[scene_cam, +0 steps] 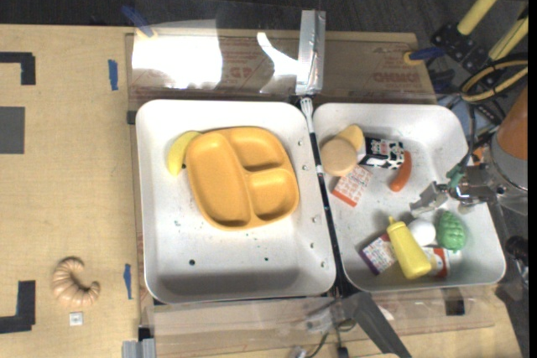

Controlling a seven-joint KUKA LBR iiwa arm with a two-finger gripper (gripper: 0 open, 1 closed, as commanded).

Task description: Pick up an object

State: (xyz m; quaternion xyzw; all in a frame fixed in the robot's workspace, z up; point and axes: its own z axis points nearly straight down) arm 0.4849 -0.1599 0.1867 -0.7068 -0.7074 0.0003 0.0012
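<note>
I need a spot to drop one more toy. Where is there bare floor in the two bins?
Left bin: its near strip below the orange tray is bare. Right bin: mustard bottle, green toy and gripper crowd the near right; a small gap lies below the red-and-white card.

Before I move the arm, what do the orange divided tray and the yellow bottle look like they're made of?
The orange divided tray looks like moulded plastic, smooth with a dull sheen and rounded compartment edges. The yellow bottle also seems to be plastic, a toy squeeze bottle by its uniform colour and soft highlights. Neither can be confirmed by look alone.
</note>
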